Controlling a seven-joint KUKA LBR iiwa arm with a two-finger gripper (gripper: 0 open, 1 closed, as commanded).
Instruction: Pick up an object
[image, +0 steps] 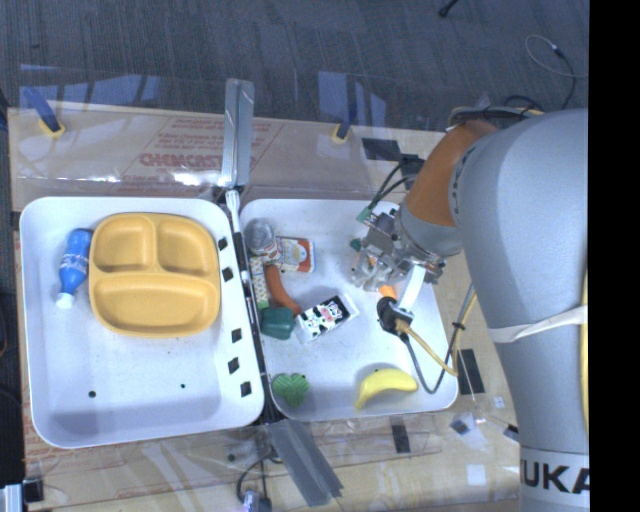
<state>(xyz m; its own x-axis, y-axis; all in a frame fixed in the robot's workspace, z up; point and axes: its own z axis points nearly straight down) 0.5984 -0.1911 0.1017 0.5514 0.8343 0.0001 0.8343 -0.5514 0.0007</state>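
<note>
Evidently the gripper (368, 262) hangs over the right bin's (330, 212) upper right in the approach step, its closure impossible to judge, and must next descend onto something like the banana (386, 385) near the front edge.

A bench (120, 150) seen from above, its top covered by a clear sheet with faint red print. Two shallow white bins sit side by side on it, touching along a middle seam. The left bin (60, 400) is nearer the left edge; the right bin (330, 385) sits beside it. Dark tape marks (380, 150) dot the bench near the bins.
</note>
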